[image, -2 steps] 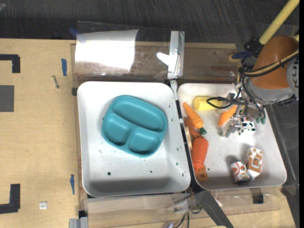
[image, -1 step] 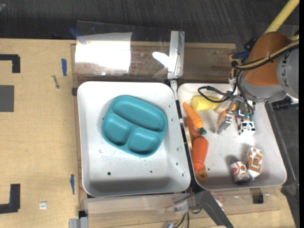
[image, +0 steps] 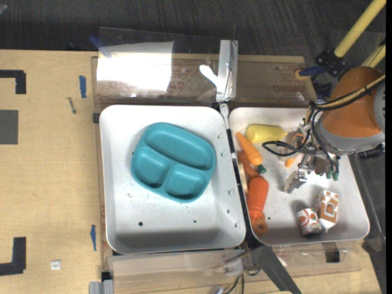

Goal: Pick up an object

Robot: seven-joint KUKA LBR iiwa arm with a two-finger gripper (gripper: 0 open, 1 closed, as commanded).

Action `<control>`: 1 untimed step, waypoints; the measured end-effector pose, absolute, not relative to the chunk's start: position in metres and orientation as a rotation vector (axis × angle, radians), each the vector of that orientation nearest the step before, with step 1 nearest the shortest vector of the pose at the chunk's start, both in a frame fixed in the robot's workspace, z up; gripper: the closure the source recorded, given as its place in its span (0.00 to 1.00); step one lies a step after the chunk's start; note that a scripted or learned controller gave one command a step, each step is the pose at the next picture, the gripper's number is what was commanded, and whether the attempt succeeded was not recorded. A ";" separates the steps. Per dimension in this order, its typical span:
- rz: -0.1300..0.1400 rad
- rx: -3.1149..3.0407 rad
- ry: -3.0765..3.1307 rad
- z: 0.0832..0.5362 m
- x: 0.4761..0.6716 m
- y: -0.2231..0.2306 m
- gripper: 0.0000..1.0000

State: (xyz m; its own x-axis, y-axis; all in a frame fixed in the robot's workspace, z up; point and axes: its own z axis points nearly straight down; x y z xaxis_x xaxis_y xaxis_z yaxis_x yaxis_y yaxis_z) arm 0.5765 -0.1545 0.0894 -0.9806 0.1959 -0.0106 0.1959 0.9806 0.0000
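My gripper [image: 295, 180] hangs over the middle of the right white bin [image: 355, 225], below the grey arm with its orange band [image: 355, 109]. To its left, against the bin's left wall, lie a slim orange carrot [image: 248, 149] and a thicker orange-red carrot [image: 258, 197]. A yellow toy food item [image: 265, 131] rests at the bin's far side. Two small white-and-orange packages [image: 329, 206] [image: 308, 220] lie at the near right, just below the gripper. Nothing can be seen held in the gripper.
The left white bin [image: 122, 219] holds a teal divided plate [image: 173, 160]. A clear plastic guard [image: 226, 69] stands behind the bins. Cables [image: 278, 144] trail from the wrist over the right bin. A yellow pole [image: 364, 20] crosses the top right.
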 end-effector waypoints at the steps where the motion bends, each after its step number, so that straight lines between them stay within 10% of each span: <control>1: -0.001 0.466 3.092 0.089 0.588 -0.128 0.00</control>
State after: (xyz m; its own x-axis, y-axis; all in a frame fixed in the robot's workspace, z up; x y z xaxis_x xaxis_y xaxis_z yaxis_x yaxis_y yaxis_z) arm 0.5883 -0.1282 0.0894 -0.9555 0.2946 -0.0143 0.2946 0.9556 0.0016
